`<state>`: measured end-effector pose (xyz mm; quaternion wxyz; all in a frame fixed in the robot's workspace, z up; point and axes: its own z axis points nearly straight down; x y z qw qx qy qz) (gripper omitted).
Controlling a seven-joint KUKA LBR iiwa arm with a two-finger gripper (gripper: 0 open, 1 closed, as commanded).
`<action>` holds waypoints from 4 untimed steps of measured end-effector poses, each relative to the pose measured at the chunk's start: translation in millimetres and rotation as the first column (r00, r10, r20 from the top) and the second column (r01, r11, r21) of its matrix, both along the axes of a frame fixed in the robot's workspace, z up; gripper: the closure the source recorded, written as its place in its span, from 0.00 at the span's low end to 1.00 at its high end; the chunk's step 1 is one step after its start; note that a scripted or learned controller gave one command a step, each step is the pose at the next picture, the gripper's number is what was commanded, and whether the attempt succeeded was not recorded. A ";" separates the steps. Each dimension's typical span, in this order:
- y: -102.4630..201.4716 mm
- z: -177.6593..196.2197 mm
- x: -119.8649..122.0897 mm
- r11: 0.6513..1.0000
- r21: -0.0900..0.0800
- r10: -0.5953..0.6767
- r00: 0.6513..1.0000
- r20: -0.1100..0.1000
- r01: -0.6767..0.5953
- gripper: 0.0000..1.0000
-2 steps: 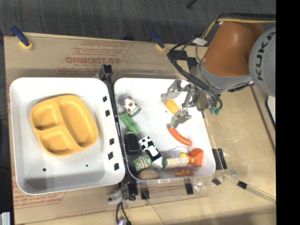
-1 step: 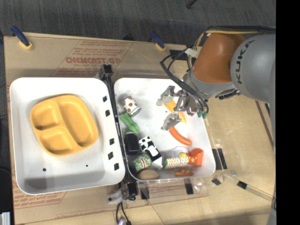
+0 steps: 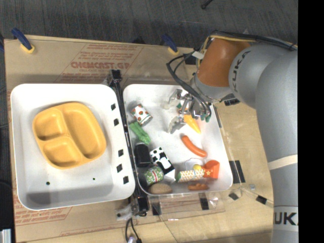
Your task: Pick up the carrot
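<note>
The gripper (image 3: 183, 116) hangs over the top part of the right bin (image 3: 152, 92). A yellow-orange piece (image 3: 192, 123) with a green end sits right by its fingers — this looks like the carrot, but I cannot tell if the fingers are clamped on it or apart. An orange sausage (image 3: 194, 146) lies just below. More toys sit along the bin's bottom edge. The left bin (image 3: 30, 186) holds a yellow tray (image 3: 68, 134).
</note>
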<state>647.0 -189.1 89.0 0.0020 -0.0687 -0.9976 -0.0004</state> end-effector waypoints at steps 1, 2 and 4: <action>12.1 3.4 -27.8 0.994 -0.001 0.106 0.994 0.004 -0.106 0.00; 13.5 15.1 -25.5 0.994 -0.003 0.114 0.994 0.008 -0.114 1.00; -20.3 3.8 -71.4 0.939 -0.001 0.344 0.939 0.005 -0.344 1.00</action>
